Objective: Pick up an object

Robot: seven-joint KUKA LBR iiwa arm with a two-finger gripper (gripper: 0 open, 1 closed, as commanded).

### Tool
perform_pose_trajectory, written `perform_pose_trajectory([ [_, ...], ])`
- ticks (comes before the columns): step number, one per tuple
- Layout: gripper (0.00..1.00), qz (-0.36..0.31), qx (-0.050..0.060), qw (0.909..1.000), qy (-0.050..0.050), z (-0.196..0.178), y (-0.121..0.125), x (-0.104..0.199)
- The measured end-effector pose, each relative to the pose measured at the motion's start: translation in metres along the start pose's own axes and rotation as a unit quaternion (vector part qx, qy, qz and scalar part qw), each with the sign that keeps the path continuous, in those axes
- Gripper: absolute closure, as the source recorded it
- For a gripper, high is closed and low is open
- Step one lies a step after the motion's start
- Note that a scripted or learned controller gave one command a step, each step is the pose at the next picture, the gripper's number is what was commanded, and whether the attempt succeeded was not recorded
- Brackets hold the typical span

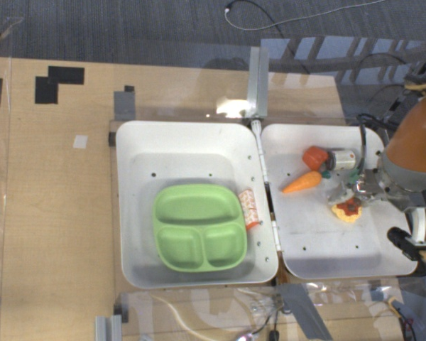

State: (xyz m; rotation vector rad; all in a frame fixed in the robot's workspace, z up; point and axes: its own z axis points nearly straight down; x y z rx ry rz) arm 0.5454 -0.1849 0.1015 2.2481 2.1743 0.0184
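In the right bin (341,261) lie an orange carrot (302,182), a red-orange toy (314,157) with a white and green can (342,160) beside it, and a small yellow and red piece (346,212). My gripper (353,190) reaches in from the right and sits low over the yellow and red piece, just right of the carrot. Whether it touches that piece cannot be made out. The arm's orange band (420,144) rises behind it at the right edge.
The left bin (138,190) holds a green divided plate (199,226) and a small orange-patterned packet (248,208) by the wall between the bins. Cables and metal brackets (259,84) lie beyond the bins.
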Motion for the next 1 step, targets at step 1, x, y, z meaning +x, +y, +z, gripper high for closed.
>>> perform_pose_trajectory([
  [1, 1.00, -0.001, 0.006, 1.0000, 0.000, -0.1018, -0.0093, 0.0518],
])
